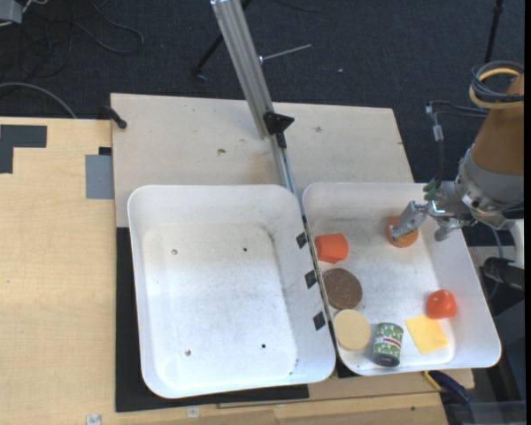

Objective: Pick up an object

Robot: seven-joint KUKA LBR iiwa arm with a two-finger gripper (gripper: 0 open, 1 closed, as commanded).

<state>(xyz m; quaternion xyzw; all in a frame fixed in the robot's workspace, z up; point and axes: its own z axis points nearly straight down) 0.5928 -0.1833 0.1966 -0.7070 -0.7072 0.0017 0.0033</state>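
The right bin (478, 348) holds several objects. A small orange round piece (403, 235) lies near its back right, and my gripper (427, 226) hovers right over it, open. One finger (411, 216) sits just above the orange piece; the other finger (447, 229) stands apart to the right, with nothing gripped between them. An orange block (332, 247) lies by the bin's left wall. A brown disc (342, 288) and a tan disc (352, 330) lie in front of it. A green can (388, 343), a yellow block (427, 334) and a red ball (441, 304) sit at the front.
The left bin (150, 237) stands beside the right one, its wall touching the divider clips (308, 277). A slanted aluminium rail (248, 69) rises behind the bins. The arm's grey and orange body (500, 149) comes in over the right bin's right edge.
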